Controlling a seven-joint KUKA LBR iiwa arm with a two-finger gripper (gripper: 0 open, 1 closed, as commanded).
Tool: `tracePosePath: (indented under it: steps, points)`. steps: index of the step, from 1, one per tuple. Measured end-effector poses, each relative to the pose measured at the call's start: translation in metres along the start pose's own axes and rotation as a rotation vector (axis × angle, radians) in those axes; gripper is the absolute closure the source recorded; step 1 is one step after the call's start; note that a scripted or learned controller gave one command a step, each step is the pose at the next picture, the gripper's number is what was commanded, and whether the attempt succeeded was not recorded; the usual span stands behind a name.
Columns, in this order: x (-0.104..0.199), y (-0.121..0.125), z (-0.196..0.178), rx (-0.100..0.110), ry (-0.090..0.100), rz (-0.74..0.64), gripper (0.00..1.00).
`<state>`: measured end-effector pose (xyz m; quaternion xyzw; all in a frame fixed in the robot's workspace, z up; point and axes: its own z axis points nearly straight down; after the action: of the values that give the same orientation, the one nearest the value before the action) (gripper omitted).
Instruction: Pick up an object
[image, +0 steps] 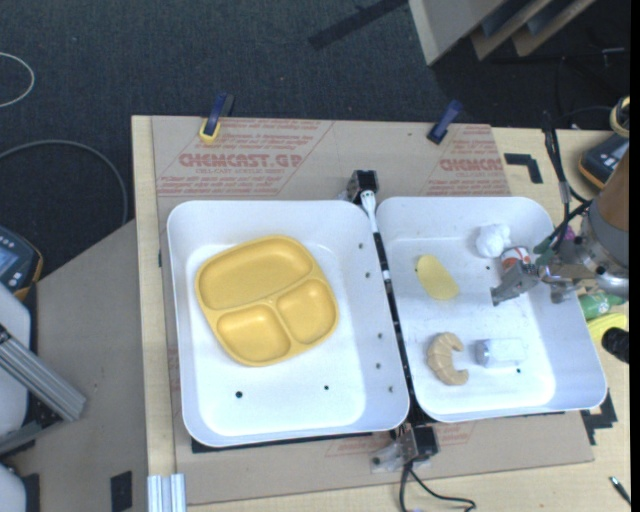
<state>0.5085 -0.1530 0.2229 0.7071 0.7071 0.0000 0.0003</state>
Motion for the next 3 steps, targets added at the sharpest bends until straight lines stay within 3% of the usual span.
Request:
tracePosePath:
  steps: [1,2,3]
  points:
    - [0.0,0.001,-0.011,-0.003,-0.001,-0.001,1.0]
    - [0.059,-0.029,-0.066,-0.005,0.001,-0.006,1.0]
    - [0.117,-0.029,-0.033,0.005,0.004,-0.007,1.0]
